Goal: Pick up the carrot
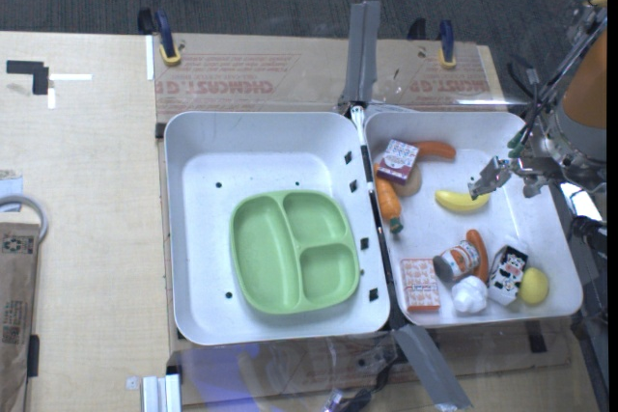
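Pincer (486, 180), fingers slightly apart and holding nothing, hovers above the banana (461, 200); the carrot (388, 199) lies toward the table's left, lengthwise front-to-back.

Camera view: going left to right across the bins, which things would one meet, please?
Green three-compartment plastic plate → orange carrot → yellow banana → round yellow lemon.

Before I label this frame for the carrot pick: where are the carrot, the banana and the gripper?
carrot (388, 200): camera view, middle of its orange body.
banana (462, 201): camera view, middle of its curve.
gripper (486, 180): camera view, between its fingertips.
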`<action>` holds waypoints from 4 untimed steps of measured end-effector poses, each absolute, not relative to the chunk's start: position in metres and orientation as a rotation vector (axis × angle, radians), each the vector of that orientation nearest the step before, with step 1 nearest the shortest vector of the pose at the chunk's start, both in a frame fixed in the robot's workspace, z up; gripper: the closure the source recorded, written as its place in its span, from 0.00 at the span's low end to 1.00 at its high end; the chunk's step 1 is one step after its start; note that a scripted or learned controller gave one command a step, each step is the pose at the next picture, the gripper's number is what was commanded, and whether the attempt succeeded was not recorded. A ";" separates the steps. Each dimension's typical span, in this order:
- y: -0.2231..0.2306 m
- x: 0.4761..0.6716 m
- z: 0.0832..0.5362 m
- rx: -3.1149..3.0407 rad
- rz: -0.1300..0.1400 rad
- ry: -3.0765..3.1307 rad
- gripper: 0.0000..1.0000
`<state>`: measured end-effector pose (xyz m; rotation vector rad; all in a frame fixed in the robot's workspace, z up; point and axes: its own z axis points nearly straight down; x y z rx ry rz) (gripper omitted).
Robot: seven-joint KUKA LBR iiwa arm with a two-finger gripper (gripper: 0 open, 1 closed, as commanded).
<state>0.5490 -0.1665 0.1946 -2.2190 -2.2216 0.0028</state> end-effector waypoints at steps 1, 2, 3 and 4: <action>-0.120 0.509 0.091 -2.056 0.002 -2.372 0.00; -0.151 0.567 0.092 -2.144 0.001 -2.296 0.00; -0.116 0.489 0.091 -2.509 0.004 -1.886 0.00; -0.115 0.550 0.091 -2.490 0.004 -1.913 0.00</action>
